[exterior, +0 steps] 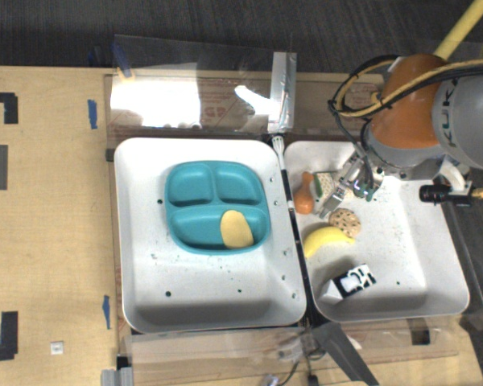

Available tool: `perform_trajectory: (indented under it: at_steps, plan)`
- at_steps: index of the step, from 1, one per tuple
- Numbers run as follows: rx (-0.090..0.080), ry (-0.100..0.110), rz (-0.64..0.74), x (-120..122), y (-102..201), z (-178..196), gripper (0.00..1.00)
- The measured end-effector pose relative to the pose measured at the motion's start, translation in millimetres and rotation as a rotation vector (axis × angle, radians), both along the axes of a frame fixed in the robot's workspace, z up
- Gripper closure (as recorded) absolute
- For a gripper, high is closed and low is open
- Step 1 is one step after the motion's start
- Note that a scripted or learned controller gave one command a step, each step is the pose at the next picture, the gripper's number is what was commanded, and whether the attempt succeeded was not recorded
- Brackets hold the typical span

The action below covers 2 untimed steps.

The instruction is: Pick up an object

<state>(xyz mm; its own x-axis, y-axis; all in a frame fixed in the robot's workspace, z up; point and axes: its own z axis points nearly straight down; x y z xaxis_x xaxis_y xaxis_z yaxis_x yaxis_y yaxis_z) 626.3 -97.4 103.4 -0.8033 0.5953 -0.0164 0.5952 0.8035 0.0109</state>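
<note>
Tan bench, two white bins. Left bin (145, 240): teal tray (195, 207). Right bin (435, 288): gripper (344, 191) open, hanging over cookie (345, 221) near the divider edge; right half bare.

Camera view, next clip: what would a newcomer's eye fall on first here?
Probably the teal divided tray in the left bin, with a yellow oval piece lying in its front compartment. Next, the grey arm's orange band at upper right, with the claw low over the right bin beside an orange item, a cookie and a banana.
</note>
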Motion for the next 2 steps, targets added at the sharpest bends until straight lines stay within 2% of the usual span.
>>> perform_trajectory:
  at_steps: [1,2]
  plan:
    - [-0.001,-0.011,-0.002,3.6,-0.8,10.9,1.0]
    - [-0.001,-0.009,-0.002,2.9,-0.8,9.6,0.0]
